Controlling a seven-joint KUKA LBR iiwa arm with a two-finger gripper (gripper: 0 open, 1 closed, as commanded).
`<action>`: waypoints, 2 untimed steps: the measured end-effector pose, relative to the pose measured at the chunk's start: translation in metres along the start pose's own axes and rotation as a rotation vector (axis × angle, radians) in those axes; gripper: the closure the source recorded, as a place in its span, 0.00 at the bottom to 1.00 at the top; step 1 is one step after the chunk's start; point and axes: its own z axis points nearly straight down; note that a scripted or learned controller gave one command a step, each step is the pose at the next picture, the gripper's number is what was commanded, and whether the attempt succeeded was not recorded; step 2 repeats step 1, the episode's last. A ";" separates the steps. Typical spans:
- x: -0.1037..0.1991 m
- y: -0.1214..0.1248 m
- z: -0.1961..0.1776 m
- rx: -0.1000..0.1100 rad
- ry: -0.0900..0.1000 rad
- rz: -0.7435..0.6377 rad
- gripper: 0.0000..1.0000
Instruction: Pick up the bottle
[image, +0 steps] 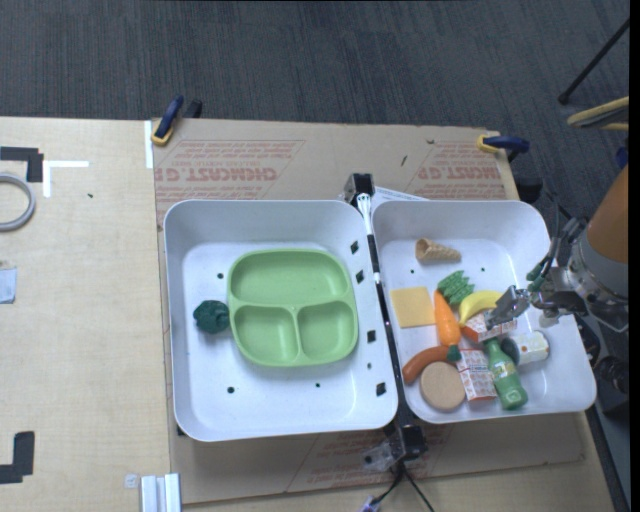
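End effector (512, 300), grip state unclear, just above green bottle (505, 373); crowding food may cause a mis-grasp

Two shallow white plastic bins sit side by side on the counter. The left bin (190, 400) holds a green three-compartment tray (293, 305) with a dark green broccoli piece (211, 316) beside it. The right bin (570, 390) holds toy foods and a green plastic bottle (505, 377) lying flat; the metal gripper (512, 303) hangs just above it.
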 end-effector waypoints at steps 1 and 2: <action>0.000 0.000 -0.009 0.000 -0.001 0.001 1.00; 0.000 0.000 -0.009 0.000 -0.001 0.001 1.00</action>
